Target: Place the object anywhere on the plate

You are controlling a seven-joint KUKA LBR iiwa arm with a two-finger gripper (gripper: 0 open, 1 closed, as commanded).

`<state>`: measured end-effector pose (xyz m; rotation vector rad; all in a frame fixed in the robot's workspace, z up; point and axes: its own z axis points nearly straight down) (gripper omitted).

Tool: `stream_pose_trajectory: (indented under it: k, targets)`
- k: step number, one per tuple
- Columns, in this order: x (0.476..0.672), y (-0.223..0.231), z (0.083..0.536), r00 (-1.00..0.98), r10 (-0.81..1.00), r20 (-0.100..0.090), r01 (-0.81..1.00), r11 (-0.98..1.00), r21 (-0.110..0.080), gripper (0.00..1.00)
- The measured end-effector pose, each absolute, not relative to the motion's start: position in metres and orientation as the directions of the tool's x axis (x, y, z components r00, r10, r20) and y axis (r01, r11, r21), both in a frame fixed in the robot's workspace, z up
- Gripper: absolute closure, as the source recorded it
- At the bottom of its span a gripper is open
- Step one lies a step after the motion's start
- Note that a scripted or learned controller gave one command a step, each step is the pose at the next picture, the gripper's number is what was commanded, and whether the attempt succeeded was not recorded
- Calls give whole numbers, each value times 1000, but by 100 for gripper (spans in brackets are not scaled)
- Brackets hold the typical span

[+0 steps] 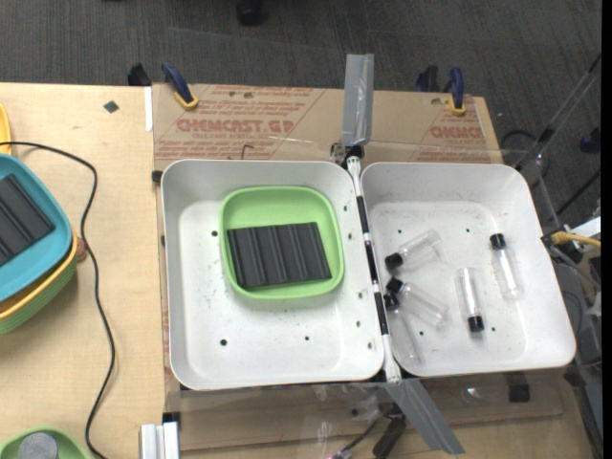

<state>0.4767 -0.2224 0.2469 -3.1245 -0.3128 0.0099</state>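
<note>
While I scan from the left edge of my feed, I see a stack of teal and yellow dishes (29,247) on the wooden bench (115,352) with a black cable (96,285) trailing past it. Next comes the left bin (191,352), where the green plate (283,247) sits with a dark ribbed mat (279,254) on it. Past the divider, the right bin (535,342) holds four clear vials with black caps: one (413,251) near the divider, another (419,301) just below it, a third (468,297) farther right, and the fourth (503,264) nearest the right wall. All lie well apart from the plate. I cannot tell the state of the hand
</note>
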Motion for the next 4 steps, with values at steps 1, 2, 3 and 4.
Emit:
stream_pose_trajectory:
  k: [1, 2, 3, 4]
  targets:
    - [477, -179, 221, 978, 208, -6, 208, -978, -2, 0]
    - [477, -217, 238, 980, 197, -5, 197, -980, -1, 0]
    - [477, -222, 236, 980, 197, -5, 197, -980, -2, 0]
    - [477, -222, 246, 980, 201, -5, 201, -980, -1, 0]
